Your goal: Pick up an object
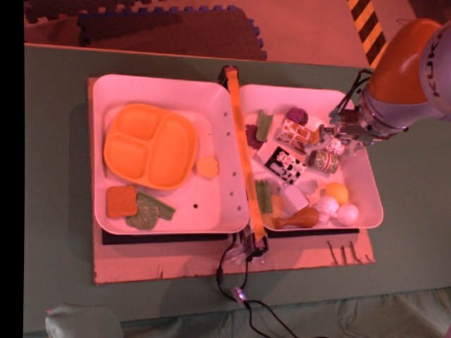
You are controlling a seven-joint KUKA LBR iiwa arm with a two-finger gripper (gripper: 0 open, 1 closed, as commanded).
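Observation:
My gripper hangs low over the right part of the right bin, reaching in from the right under the orange-banded wrist. Directly beneath and beside it lie a small green-labelled jar, a white spotted cube and a patterned carton. A cow-print box sits to their left. Whether anything is between the fingers is hidden by the gripper body.
Also in the right bin are a purple item, green stalks, an orange ball, two white balls and a drumstick. The left bin holds an orange divided plate, a yellow piece, an orange square and a green leaf.

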